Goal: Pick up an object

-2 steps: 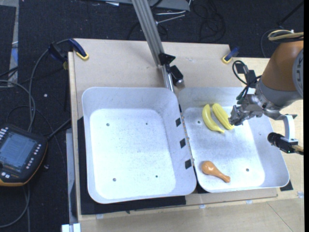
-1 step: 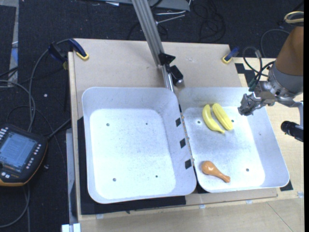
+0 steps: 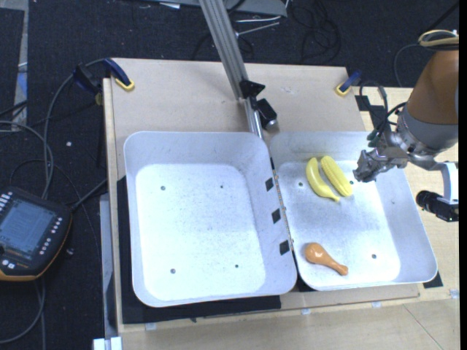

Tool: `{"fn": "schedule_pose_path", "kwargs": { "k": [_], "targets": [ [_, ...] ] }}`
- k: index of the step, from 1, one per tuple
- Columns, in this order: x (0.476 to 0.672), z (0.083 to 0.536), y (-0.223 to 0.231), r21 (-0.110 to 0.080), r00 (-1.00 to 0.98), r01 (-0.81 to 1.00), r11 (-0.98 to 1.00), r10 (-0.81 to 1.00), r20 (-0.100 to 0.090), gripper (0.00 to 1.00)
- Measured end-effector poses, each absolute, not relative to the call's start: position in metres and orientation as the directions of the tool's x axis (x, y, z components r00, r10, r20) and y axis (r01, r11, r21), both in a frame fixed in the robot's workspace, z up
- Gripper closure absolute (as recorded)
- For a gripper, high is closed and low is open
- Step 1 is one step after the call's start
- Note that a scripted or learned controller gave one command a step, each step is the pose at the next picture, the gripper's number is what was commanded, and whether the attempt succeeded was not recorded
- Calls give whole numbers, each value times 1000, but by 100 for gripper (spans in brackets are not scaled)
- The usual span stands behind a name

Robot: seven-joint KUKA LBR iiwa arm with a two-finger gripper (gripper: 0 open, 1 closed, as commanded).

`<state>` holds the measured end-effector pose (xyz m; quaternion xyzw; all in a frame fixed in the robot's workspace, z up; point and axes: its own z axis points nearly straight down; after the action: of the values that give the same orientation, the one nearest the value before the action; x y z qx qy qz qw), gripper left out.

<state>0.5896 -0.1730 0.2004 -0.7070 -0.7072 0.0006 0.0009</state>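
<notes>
- Two white bins sit on the worktop [image 3: 182, 86]: left bin [image 3: 193, 217], right bin [image 3: 394, 224].
- The right bin holds two things: one yellow banana bunch [image 3: 327, 177] near its back and one orange drumstick-shaped toy [image 3: 325, 258] near its front.
- The pincer [image 3: 365, 169] is just right of the bananas.

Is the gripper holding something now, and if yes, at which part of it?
Nothing shows as held. The gripper is beside the right end of the bananas, which lie on the floor of the right bin.
</notes>
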Motion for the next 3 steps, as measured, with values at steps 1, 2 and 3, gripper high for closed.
{"fn": "schedule_pose_path", "kwargs": {
  "k": [1, 2, 3],
  "targets": [
    [582, 195, -124, -1, -4, 1000, 4, 1000, 1, 100],
    [581, 197, -75, 0, -4, 1000, 4, 1000, 1, 100],
    [572, 213, -18, 1, -5, 1000, 5, 1000, 1, 100]
  ]
}}
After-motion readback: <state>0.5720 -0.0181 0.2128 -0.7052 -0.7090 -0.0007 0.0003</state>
